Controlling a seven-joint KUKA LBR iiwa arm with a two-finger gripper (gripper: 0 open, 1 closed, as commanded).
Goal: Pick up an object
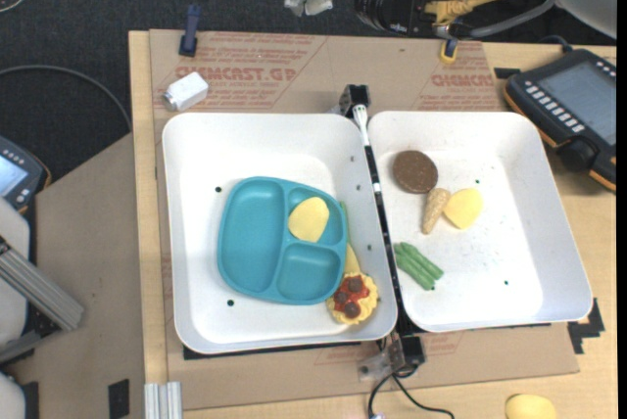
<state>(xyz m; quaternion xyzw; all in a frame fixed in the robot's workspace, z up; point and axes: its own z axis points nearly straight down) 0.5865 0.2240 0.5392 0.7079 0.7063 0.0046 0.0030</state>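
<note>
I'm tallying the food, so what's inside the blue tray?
One yellow piece lies in the blue tray's upper right compartment. Its other compartments look bare. Anything beneath the tray is covered.

The brown cardboard sheet point(294, 74) lying on the bench under the bins carries faded red print, seen upside down; its letters are too blurred to read.

Bench point(245, 65) with two bins point(186, 211)
</note>
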